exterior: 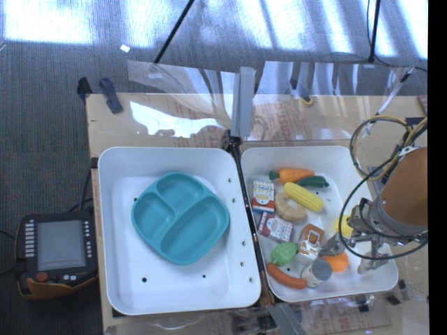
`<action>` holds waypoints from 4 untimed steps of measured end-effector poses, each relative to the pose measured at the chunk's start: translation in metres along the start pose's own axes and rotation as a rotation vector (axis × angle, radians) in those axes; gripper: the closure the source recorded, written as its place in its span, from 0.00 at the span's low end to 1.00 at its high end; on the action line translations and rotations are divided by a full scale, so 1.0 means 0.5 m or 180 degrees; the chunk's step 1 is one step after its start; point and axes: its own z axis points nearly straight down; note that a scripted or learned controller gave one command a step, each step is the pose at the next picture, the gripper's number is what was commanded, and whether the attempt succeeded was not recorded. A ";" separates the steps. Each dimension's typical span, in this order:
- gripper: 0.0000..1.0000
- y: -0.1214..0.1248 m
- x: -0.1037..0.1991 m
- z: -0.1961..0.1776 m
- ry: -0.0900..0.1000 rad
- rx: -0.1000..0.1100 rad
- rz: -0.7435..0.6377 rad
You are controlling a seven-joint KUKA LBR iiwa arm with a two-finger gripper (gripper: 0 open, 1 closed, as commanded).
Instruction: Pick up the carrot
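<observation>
The carrot (293,174) is orange with a small green stub at its left end. It lies flat near the far edge of the right bin (335,155), just behind a dark green vegetable (313,181) and a yellow corn cob (303,196). My gripper (341,245) is low over the near right part of that bin, among a small orange fruit (338,262), a yellow piece (344,226) and a little carton (311,236). It is well apart from the carrot, toward the front right. The wrist and cables hide much of the hand.
The right bin also holds a round bread slice (290,209), small food boxes (263,193), a green broccoli (284,253), an orange sausage (285,276) and a can (318,272). A teal divided plate (180,217) lies in the left bin (119,180). A teach pendant (57,250) sits left of the bench.
</observation>
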 end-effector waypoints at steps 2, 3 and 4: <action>0.00 -0.019 0.000 0.022 -0.0001 -0.0078 -0.0513; 1.00 -0.018 -0.006 0.005 -0.0014 -0.0085 -0.0511; 1.00 -0.017 -0.013 -0.012 -0.0028 -0.0092 -0.0507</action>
